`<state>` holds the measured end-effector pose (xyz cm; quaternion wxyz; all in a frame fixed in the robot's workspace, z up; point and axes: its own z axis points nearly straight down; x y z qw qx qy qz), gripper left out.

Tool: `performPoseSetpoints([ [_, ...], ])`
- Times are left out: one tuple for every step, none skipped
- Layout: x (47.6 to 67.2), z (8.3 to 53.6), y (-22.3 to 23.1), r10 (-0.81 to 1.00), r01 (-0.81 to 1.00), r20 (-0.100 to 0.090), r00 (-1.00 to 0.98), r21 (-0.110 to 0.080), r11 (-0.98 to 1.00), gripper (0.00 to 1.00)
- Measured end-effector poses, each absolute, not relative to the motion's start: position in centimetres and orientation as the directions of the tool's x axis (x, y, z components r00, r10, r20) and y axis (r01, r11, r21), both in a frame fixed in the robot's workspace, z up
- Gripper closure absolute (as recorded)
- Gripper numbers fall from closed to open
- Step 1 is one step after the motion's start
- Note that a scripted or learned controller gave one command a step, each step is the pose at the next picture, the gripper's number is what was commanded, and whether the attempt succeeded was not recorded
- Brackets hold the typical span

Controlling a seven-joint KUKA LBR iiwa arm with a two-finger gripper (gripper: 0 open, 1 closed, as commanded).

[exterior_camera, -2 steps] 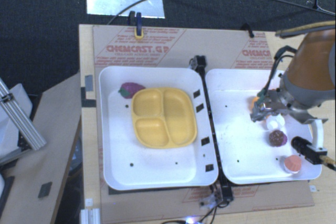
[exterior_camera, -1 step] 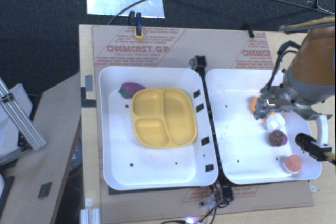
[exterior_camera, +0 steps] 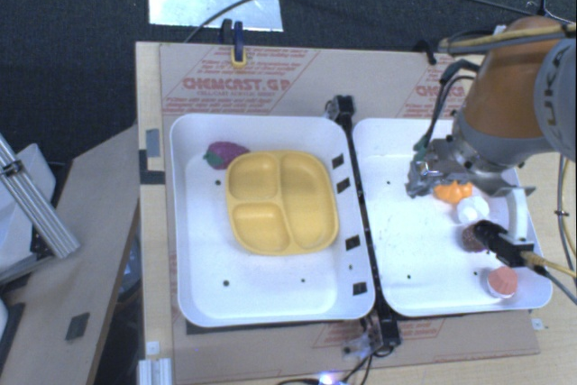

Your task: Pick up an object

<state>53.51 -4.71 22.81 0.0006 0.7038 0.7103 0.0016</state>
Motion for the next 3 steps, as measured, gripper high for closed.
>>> performPoseSetpoints([
  [55.8, 21.9, -0.5, 1.000, 1.000, 0.001, -0.009, 0.003, 0.009, 1.00],
  [57.8, 21.2, 4.8, 1.000, 1.000, 0.002, -0.010, 0.002, 0.010, 1.00],
  [59.5, 22.1, 9.9, 1.000, 1.000, 0.002, -0.009, 0.004, 0.009, 1.00],
])
